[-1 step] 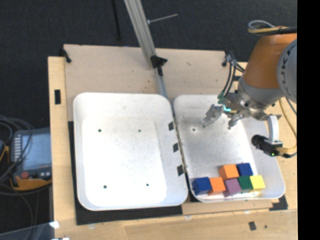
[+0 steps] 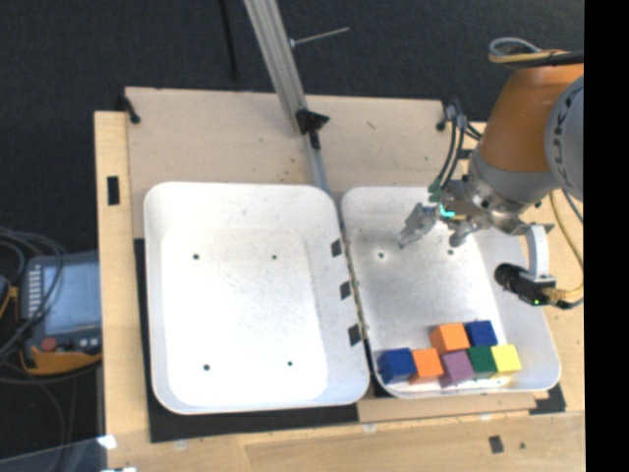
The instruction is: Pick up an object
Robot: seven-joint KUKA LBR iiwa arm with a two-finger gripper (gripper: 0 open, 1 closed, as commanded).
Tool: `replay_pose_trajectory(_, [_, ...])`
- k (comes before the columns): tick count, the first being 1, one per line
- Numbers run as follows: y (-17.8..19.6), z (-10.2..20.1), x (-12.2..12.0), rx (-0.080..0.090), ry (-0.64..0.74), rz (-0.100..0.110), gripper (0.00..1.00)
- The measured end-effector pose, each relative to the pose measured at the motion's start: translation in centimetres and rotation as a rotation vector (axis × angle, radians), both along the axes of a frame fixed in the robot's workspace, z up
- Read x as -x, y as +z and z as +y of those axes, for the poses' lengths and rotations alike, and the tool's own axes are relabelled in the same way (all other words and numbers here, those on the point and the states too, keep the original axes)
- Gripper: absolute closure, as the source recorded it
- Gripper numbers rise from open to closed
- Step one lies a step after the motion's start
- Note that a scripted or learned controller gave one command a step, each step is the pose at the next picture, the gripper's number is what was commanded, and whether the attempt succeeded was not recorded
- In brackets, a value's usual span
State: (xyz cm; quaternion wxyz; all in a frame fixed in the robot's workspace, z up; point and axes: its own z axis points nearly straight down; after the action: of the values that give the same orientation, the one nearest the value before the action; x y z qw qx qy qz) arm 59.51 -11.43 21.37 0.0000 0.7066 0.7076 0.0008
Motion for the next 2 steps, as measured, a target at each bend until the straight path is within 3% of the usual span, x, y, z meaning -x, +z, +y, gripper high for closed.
replay_pose_trajectory(2, [-11.1,-0.3,-0.6,0.003,-0.005,0.006,0.00])
